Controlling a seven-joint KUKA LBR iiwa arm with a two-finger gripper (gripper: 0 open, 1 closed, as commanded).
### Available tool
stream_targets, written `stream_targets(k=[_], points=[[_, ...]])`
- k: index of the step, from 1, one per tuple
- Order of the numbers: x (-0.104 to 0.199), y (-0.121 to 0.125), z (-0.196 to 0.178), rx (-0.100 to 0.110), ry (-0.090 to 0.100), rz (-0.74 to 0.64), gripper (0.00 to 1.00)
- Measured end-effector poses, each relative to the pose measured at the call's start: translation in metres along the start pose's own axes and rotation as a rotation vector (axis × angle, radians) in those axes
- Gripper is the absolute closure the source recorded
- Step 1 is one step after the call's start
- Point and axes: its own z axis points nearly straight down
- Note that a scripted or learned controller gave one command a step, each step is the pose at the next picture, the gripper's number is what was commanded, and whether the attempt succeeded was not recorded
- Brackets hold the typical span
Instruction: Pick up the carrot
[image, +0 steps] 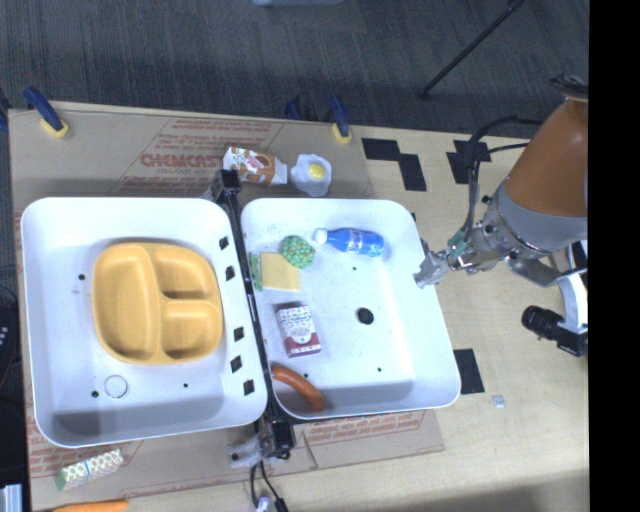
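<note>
The arm (545, 190) enters from the right, its orange band uppermost and its wrist angled down and to the left. The gripper (432, 268) sits just outside the right wall of the right bin (430, 340), above the bench; whether it is open or closed cannot be determined, and nothing is visibly held. The carrot (298, 387) lies at the near-left corner of the right bin, its long axis running diagonally from upper left to lower right.
</note>
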Motion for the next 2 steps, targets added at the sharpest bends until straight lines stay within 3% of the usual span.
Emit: stream_targets(k=[1, 2], points=[[0.009, -0.043, -0.004, 0.001, 0.002, -0.367, 1.0], [0.009, -0.043, -0.043, -0.001, -0.001, -0.743, 1.0]])
